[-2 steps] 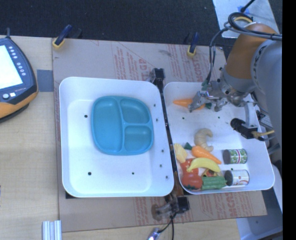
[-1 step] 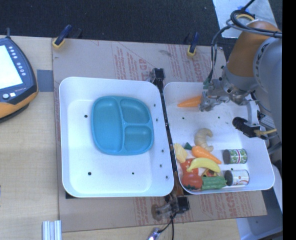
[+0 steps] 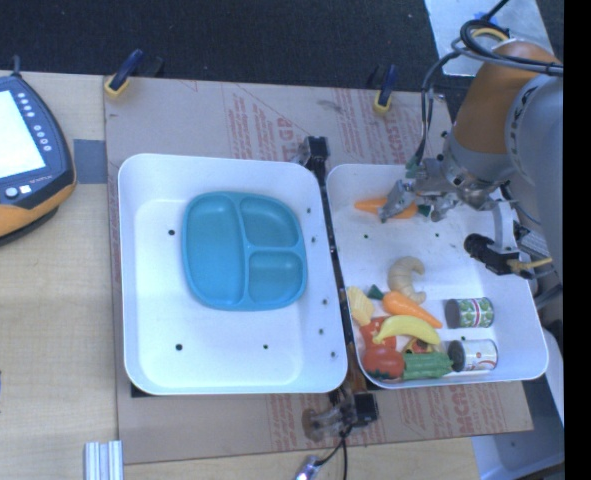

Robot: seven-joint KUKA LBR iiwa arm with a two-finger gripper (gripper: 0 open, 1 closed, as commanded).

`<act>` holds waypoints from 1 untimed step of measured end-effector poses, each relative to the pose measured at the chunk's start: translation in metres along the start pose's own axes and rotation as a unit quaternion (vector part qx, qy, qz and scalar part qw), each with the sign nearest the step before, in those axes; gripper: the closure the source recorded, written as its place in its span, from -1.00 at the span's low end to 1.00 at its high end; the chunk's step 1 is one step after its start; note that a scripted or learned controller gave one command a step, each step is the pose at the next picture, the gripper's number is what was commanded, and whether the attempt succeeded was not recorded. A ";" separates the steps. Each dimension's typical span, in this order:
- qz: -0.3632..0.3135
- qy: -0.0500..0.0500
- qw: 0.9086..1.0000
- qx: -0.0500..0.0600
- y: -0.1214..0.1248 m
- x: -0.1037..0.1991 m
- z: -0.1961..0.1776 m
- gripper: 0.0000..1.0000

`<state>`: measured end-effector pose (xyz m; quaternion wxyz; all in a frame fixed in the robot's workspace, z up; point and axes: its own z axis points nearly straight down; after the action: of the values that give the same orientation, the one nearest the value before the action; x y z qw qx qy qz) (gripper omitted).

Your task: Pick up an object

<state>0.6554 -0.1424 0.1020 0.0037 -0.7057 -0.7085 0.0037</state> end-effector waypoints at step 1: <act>0.001 0.000 1.000 -0.003 0.001 -0.018 0.010 -1.00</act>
<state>0.6560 -0.1601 0.0920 0.0016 -0.7065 -0.7077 0.0015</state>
